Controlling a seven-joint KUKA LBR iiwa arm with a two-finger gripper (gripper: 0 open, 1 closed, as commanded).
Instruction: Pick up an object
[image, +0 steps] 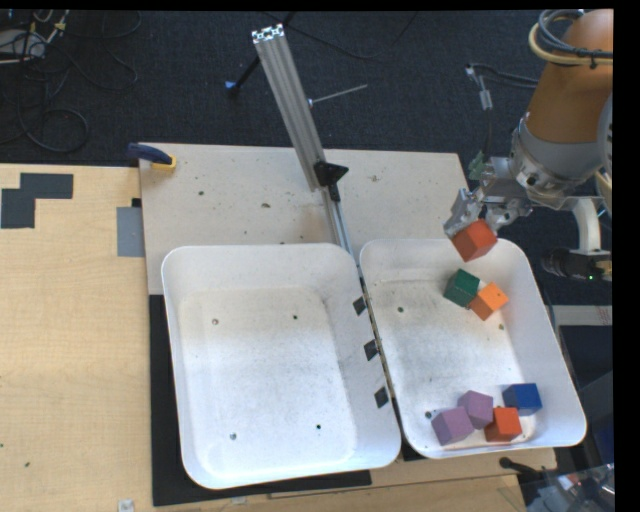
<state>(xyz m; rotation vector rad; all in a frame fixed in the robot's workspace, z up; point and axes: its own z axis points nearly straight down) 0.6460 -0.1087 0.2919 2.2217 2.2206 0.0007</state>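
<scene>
Above the far edge of the right bin (560, 400), the hand (470, 225) had its fingers closed on a red-orange cube (474, 240), lifted clear of the bin floor. The cube was tilted, one corner pointing down toward the bin; as a cube it showed no long axis. Below it in the same bin, a green cube (461, 287) touched an orange cube (490, 300). Near the front corner lay two purple cubes (463, 417), a blue cube (522, 397) and a second orange cube (504, 424), clustered together. The left bin (190, 290) sat alongside on the counter (230, 195).
</scene>
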